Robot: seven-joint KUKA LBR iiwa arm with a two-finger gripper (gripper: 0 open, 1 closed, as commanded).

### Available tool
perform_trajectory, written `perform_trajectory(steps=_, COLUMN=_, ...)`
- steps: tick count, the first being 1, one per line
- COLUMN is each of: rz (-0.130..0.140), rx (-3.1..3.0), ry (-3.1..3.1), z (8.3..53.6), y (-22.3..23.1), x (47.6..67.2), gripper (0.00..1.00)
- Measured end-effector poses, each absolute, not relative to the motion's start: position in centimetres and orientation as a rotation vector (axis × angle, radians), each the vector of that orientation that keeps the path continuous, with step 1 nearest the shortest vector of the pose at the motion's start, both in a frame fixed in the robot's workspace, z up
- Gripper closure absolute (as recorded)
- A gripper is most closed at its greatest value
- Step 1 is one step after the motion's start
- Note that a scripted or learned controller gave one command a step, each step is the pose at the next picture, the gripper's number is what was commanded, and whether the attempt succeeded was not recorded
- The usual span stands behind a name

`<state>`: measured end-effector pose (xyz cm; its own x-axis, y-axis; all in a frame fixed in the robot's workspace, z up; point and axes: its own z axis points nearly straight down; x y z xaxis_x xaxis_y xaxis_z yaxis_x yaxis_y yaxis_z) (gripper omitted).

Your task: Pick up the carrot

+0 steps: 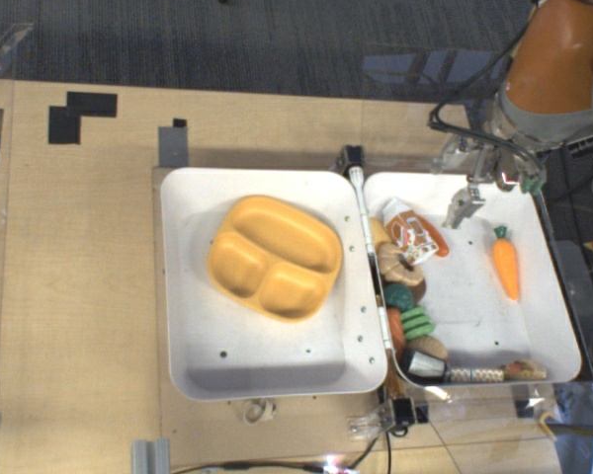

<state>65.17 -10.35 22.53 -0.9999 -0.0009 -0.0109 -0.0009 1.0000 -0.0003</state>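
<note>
- The carrot [506,267] lies flat on the bare floor of the right bin [558,309], near the bin's right wall and well apart from the other items.
- We judge it to be a light, stiff plastic toy with a smooth skin, so it may slip or roll if squeezed off-centre.
- We would take hold across the thick orange part just below the green top, where the body is widest and the sides are nearly parallel; the narrow tip gives little to grip.
- Its long axis runs roughly up and down the view, tilted slightly: the green top points toward the far edge of the bin, and the tapered tip points toward the near edge and a little to the right.
- A grip should therefore close across that axis, roughly left to right in the view.
- The gripper [464,205] hangs above the far part of the right bin, up and to the left of the carrot and apart from it; nothing sits in it, and we cannot tell how wide it stands.
- A heap of small toy foods [407,265] lines the right bin's left side.
- The left bin [188,354] holds a yellow divided tray [275,255].
</note>
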Motion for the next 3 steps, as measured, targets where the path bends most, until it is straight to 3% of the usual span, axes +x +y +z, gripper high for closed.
perform_trajectory(steps=1, rz=-0.005, rx=-0.482, ry=3.095, z=18.5, y=-16.9, x=59.7, gripper=0.0)
perform_trajectory(steps=2, rz=-0.01, rx=-0.653, ry=3.055, z=9.0, y=-20.1, x=58.1, gripper=0.0)
perform_trajectory(steps=3, rz=-0.014, rx=-0.66, ry=3.046, z=10.3, y=-19.9, x=58.5, gripper=1.0)
